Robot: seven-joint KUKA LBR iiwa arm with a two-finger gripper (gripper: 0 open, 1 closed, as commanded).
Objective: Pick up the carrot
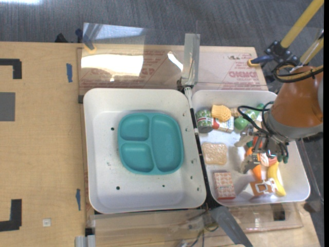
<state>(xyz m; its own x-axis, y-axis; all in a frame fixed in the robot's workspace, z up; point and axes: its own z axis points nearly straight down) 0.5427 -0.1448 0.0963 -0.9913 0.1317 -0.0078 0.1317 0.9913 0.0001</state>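
Note:
The carrot (256, 173) is a small orange piece lying in the right bin (298, 192), near its front right, beside a yellow banana (278, 182). My gripper (253, 153) hangs low over the bin just behind the carrot, under the orange band of the arm (295, 109). Cables and the wrist cover part of the clutter there, and an orange patch beneath the gripper is too hidden to identify.
The right bin also holds a green can (204, 120), a yellow cracker (221, 112), a tan cracker (214, 153), a pink wafer (223, 184) and an orange-and-white piece (261, 188). A teal divided plate (150, 142) lies in the left bin (97, 138).

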